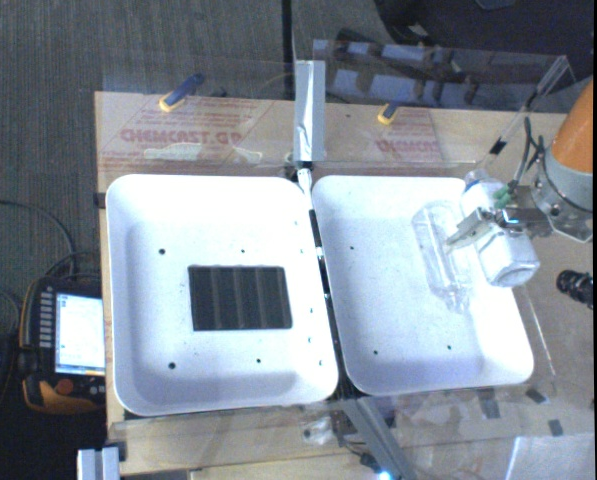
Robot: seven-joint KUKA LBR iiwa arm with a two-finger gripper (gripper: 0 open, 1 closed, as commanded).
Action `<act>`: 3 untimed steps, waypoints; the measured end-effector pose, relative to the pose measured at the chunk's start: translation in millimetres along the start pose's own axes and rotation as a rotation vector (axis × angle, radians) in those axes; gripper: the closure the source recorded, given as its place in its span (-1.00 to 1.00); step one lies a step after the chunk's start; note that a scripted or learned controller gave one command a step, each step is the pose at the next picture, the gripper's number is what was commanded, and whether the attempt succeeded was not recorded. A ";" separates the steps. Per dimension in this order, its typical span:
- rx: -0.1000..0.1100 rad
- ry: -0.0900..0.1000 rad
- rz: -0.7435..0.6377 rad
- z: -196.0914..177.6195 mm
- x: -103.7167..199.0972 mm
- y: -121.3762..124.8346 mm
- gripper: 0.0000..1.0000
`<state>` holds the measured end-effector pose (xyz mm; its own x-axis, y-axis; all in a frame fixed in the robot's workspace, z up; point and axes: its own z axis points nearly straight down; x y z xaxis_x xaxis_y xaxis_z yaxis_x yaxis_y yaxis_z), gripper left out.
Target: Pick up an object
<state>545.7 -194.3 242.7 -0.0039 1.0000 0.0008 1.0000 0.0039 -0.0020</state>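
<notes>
On the left we see a white bin holding a dark ribbed rectangular pad, which lies flat near the bin's middle. Just beside it, across a narrow gap, sits the right bin. In the upper right part of that bin lies a clear plastic object, see-through and elongated, running roughly from the bin's back toward its front; its exact shape is hard for us to make out against the white floor. Immediately to its right, over the bin's right rim, we find the gripper, whitish and partly translucent, reaching in below the arm's orange band. It looks close to the clear object, perhaps touching it, but we cannot tell whether it is open or closed. Both bins rest on the desk.
</notes>
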 end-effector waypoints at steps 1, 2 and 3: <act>0.001 -0.001 -0.089 73.9 -28.8 17.3 -1.00; -0.011 -0.004 -0.245 121.2 -27.5 33.5 -1.00; -0.043 -0.018 -0.334 124.7 -29.1 36.6 -1.00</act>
<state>582.1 -223.1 117.9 -0.3308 0.9434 -0.0236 0.9427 0.3315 0.0375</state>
